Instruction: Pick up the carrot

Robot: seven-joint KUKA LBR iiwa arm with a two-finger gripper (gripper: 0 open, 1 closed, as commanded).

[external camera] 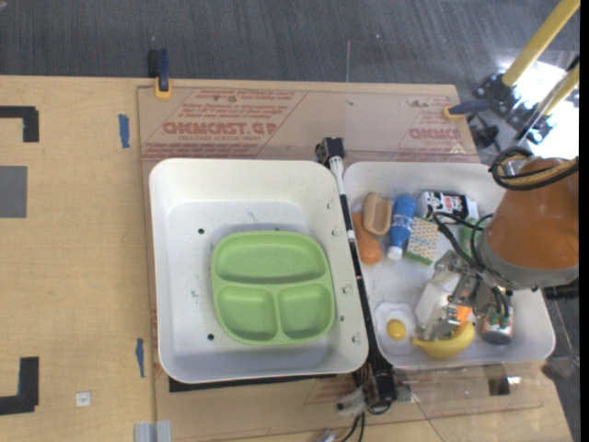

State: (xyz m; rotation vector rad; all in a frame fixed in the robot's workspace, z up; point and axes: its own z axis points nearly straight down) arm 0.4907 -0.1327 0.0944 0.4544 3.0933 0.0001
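Right bin (543, 339): tool (456, 316) w/ orange bit, over banana (444, 343).

Counter (74, 247) is light wood, w/ black angle marks at its left edge and bits of blue tape (123, 130) on top. A brown cardboard sheet (294, 122) w/ red print lies over the counter, clipped at the far edge by a blue-and-yellow clamp (161, 70). Beyond the far edge: dark grey floor (276, 17), streaky texture. Top right, yellow bars (545, 35) run at a slant past a bright glare patch on the floor.
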